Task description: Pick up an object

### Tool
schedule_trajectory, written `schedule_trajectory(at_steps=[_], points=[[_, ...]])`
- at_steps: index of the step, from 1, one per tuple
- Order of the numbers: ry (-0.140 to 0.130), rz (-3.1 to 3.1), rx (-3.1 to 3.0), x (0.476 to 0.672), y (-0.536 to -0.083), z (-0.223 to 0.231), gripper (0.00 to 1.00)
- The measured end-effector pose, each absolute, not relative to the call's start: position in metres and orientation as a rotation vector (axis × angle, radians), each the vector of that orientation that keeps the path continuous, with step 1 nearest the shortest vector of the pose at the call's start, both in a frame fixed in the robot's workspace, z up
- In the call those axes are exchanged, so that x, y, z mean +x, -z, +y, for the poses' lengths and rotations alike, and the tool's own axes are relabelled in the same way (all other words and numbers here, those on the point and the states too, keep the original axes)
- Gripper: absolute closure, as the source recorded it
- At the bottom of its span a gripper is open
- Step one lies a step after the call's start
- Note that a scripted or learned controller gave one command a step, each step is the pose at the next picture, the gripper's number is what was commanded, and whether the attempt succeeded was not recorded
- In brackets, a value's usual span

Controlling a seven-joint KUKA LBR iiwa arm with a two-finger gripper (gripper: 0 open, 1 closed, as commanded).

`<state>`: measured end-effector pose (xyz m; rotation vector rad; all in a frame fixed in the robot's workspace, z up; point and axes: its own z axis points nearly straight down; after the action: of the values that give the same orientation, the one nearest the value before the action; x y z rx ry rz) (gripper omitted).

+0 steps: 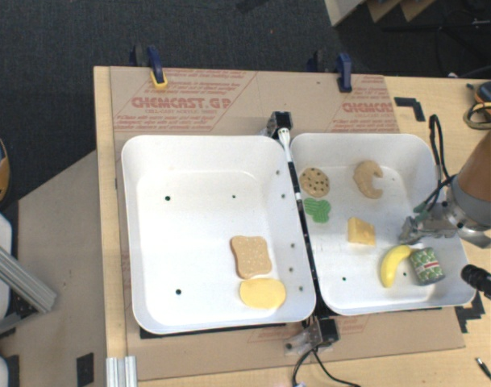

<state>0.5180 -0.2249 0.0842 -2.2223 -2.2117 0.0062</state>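
Tool (412, 230), its closure impossible to tell, is hovering just above a curved yellow banana (393, 265) and a green-labelled can (426, 266).

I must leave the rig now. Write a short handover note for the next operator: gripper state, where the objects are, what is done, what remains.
Gripper: low over the right bin, at its right side; open or shut, cannot tell. Nothing visibly held.
Right bin: cookie, green piece, doughnut-like piece, cheese wedge, banana, small can beside the banana.
Left bin: toast slice, round yellow piece touching it.
Done: arm is in the bin. Left: grasp and lift one object; banana and can are nearest.
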Motion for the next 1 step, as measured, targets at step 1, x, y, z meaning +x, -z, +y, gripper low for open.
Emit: schedule_trajectory(at_steps=[1], points=[[0.018, -2.24, -2.225, 0.551, -0.2356, -0.1743, 1.0]])
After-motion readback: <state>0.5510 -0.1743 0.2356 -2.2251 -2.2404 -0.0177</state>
